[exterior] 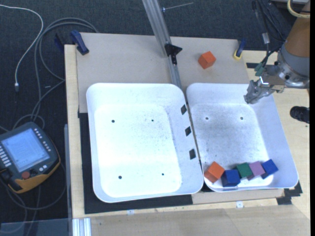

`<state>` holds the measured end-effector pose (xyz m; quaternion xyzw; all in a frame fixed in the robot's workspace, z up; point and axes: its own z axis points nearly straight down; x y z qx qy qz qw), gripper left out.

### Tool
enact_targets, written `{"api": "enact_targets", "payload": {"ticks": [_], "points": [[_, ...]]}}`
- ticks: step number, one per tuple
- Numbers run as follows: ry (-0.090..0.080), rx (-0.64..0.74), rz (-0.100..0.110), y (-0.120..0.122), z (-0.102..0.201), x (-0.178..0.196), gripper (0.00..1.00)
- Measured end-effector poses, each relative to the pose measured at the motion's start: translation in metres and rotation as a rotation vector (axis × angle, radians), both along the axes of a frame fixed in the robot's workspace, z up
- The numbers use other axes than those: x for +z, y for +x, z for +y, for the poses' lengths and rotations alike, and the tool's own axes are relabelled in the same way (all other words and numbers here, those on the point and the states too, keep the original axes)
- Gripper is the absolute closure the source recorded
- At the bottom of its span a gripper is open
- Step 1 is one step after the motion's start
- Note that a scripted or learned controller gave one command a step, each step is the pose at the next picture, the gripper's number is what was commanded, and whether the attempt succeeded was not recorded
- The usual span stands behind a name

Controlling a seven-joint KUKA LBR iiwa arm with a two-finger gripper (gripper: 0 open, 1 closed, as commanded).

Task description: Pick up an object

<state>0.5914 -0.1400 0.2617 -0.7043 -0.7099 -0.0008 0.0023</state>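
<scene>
Robot arm above two white bins with coloured blocks

Grey robot arm [295, 58] reaches in from the right, its jaws [252, 95] hanging over the far right corner of the right bin [275, 127]. Nothing sits between the jaws, and from this angle I cannot tell whether they are apart or together. Five small blocks lie in a row along the near edge of that bin, well apart from the arm: an orange block [214, 171], a dark blue block [230, 178], a green block [244, 171], a purple block [257, 169] and a second blue block [269, 167]. Each touches its neighbour. The left bin [98, 132] sits beside it. Another orange cube [207, 60] rests on the worktop [123, 58] beyond the bins. A handheld control pendant [24, 154] lies on the floor at the left.
</scene>
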Motion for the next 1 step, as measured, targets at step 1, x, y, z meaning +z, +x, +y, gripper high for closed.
{"api": "enact_targets", "payload": {"ticks": [1], "points": [[-0.001,-0.008,0.003,-0.0915,0.0368,0.0011,1.0]]}}
